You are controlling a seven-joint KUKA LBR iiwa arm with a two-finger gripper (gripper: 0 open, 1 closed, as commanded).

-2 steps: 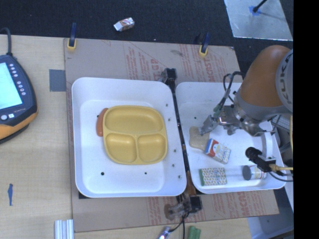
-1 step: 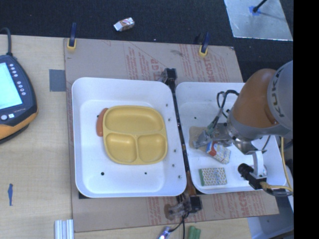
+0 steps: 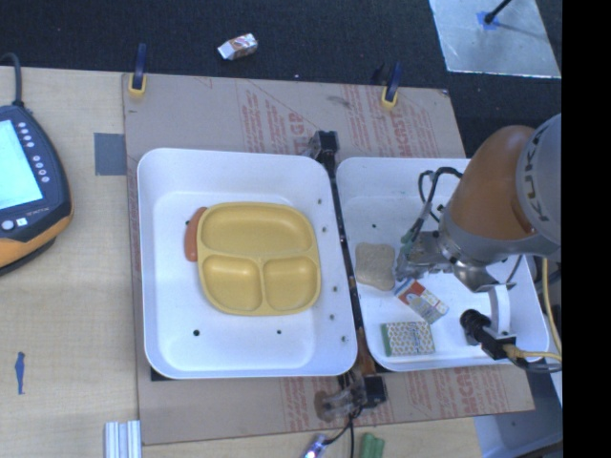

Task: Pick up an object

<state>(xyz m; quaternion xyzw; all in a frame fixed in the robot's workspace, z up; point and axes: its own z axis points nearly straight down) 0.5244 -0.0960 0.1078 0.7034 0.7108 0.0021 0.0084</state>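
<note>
a: ok, quick, where's your gripper [image 3: 412, 267]?

b: low in the right bin [image 3: 382, 184], wrist over it. you can't tell if the hand is released or clenched, and nothing shows as grasped.

a: targets?

b: tan pad [image 3: 375, 265] just left of it, red-white packet [image 3: 423, 302] just below, green patterned card [image 3: 408, 338] near the front wall. yellow tray [image 3: 258, 256] sits in the left bin [image 3: 153, 256], over an orange thing [image 3: 194, 235].

a: risks?

b: pad and packet lie close together, so you may nudge one while going for the other. flat card could slip. packet may slide toward the wall.
</note>
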